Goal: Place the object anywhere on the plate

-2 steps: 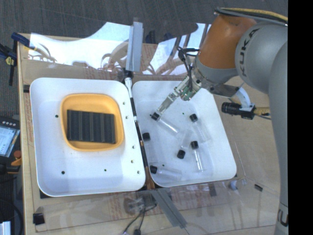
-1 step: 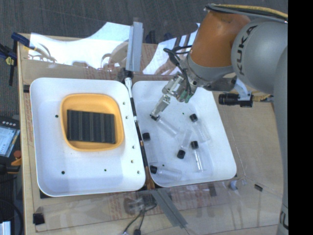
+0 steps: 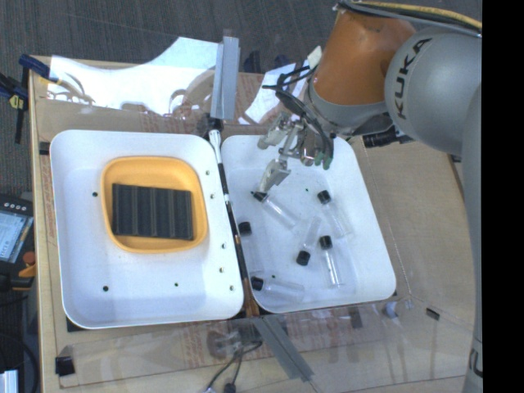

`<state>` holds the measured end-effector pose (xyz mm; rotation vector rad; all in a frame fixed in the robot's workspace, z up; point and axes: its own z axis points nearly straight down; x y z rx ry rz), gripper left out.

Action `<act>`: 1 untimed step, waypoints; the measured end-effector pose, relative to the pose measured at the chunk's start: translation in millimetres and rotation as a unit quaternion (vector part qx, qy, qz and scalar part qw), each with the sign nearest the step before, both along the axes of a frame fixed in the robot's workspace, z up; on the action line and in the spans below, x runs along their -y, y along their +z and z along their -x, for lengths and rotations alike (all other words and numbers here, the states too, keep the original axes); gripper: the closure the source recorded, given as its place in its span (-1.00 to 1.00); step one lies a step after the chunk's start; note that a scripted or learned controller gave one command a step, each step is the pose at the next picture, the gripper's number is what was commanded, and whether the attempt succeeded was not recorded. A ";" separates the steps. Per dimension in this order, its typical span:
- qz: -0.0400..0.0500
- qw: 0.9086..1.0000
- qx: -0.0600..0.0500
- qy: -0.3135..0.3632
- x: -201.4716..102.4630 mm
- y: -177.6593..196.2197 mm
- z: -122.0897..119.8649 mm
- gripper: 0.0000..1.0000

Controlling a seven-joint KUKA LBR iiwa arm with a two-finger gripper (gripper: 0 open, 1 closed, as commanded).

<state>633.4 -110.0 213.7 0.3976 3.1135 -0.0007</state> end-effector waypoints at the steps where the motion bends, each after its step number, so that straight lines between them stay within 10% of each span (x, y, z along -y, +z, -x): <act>1: 0.000 0.987 -0.002 0.162 0.8 -23.2 -8.7 -1.00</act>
